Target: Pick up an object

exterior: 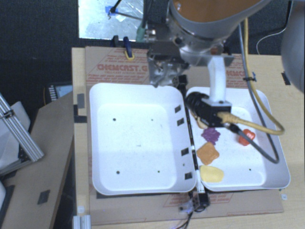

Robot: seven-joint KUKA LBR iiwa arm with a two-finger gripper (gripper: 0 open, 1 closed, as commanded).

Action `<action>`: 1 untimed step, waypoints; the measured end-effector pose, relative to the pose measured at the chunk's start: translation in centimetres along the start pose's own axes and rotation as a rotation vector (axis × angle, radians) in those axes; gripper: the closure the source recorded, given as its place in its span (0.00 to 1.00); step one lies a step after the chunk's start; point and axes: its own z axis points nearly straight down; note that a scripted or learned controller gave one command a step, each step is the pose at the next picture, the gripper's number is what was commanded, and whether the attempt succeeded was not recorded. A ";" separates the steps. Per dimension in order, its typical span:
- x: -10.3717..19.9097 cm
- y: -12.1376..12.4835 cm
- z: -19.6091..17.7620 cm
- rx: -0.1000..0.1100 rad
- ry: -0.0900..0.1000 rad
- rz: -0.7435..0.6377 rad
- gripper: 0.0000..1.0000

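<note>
We see two bins side by side on a cardboard sheet (109, 63). The left bin (138, 142) touches the right bin (248, 168). In the right bin, three pieces lie in a row along its left wall: back piece (210, 135), middle piece (208, 153), front piece (211, 174). A fourth piece (246, 137) lies right of the back piece, apart from it.

The gripper (164, 80) hangs over the far rim of the view's left bin (133, 147), while in the right bin (252, 173) a purple piece (210, 135), an orange piece (208, 153) and a yellow piece (211, 174) line its left wall, with a red piece (247, 137) near the purple one.
</note>
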 end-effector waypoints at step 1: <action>0.6 -0.1 20.1 0.018 -0.010 0.004 1.00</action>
